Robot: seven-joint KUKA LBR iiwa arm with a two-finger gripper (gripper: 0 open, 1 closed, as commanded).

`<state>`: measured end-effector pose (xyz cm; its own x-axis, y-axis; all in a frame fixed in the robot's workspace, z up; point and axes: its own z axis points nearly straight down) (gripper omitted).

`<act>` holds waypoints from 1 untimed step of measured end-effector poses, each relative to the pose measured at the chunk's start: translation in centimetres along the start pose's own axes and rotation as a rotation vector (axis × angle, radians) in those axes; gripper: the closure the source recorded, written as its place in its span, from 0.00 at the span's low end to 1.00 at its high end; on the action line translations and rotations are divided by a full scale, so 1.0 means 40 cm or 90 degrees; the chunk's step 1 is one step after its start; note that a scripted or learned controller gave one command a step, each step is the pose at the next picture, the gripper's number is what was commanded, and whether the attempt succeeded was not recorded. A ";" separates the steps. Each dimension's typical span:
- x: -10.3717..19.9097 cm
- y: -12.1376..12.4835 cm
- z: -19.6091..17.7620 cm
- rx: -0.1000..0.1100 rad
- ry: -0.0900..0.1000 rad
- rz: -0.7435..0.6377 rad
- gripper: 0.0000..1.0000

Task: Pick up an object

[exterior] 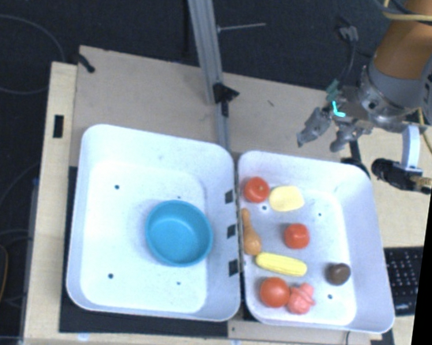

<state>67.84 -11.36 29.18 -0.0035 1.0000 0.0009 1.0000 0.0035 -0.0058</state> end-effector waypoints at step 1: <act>0.000 0.003 -0.012 -0.005 0.000 0.000 0.00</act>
<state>67.96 -11.36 29.67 -0.0041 1.0000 0.0003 1.0000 0.0041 0.0026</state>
